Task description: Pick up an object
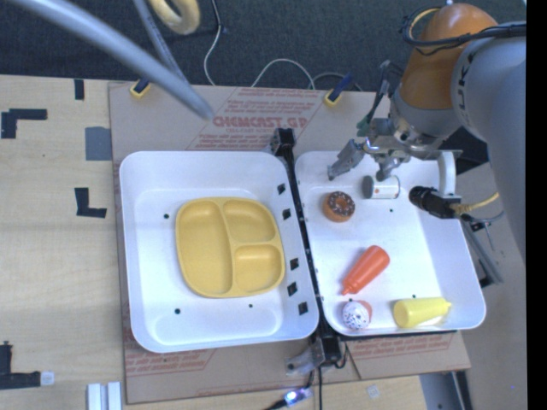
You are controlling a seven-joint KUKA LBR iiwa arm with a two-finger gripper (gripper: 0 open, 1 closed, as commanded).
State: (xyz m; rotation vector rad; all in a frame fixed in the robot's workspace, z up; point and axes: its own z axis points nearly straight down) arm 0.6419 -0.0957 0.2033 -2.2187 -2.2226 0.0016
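Gripper (366, 166), fingers apart, empty above right bin (444, 250); risk: descent misses doughnut (339, 206), nudging it aside.

floor (282, 15): dark carpet | bench (51, 229): light wood | cardboard sheet (256, 118): under the bins

Bright, even light from overhead on my feed.
The white bins (137, 229) nearly wash out, shadows stay faint, and I see a grey bar (94, 28) blurred across the top left corner.
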